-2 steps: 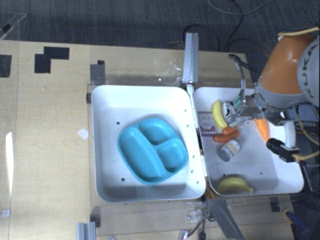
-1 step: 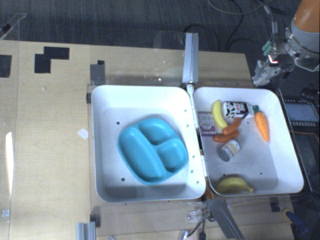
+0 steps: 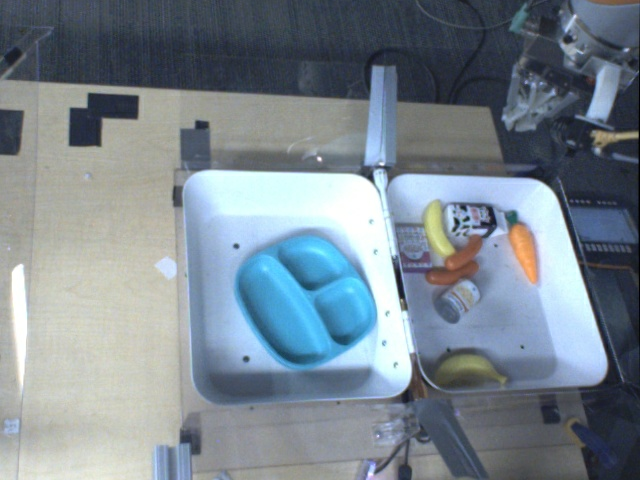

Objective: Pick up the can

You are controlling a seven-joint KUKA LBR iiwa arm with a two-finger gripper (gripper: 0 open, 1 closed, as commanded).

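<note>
The can (image 3: 458, 300) is small, with a tan label and a grey metal end, and lies on its side near the middle of the right bin (image 3: 575, 308). My gripper (image 3: 535, 103) hangs above the bench beyond the right bin's far edge, well away from the can. Its fingers stand open with nothing between them.
Around the can lie two red sausages (image 3: 455, 265), a yellow banana (image 3: 434, 228), a black-and-white bottle (image 3: 470, 220), a carrot (image 3: 523, 251), a purple packet (image 3: 412, 246) and a second banana (image 3: 470, 370). A blue divided plate (image 3: 305, 298) sits in the left bin (image 3: 210, 268).
</note>
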